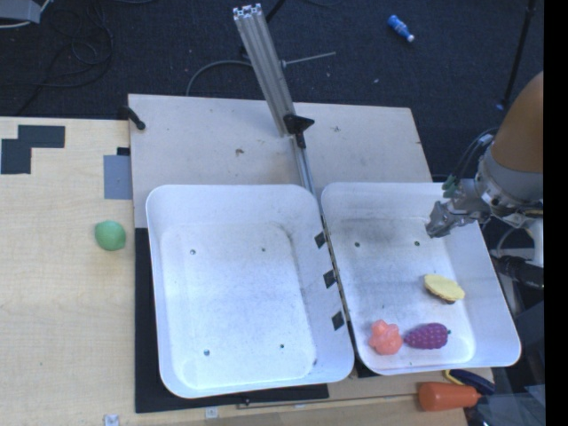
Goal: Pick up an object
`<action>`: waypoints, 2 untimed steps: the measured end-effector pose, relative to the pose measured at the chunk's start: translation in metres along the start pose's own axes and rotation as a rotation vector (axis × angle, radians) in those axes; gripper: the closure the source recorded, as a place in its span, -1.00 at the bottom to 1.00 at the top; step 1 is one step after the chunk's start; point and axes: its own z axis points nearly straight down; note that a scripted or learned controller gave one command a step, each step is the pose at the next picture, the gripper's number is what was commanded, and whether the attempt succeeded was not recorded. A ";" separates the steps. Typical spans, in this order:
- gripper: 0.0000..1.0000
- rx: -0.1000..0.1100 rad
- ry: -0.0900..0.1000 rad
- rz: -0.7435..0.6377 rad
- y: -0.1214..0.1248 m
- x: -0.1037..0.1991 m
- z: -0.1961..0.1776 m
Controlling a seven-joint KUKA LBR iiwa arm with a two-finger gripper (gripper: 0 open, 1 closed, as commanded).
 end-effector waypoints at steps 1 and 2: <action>1.00 0.003 0.001 0.000 0.000 -0.001 -0.016; 1.00 0.004 0.002 -0.004 0.001 0.049 -0.024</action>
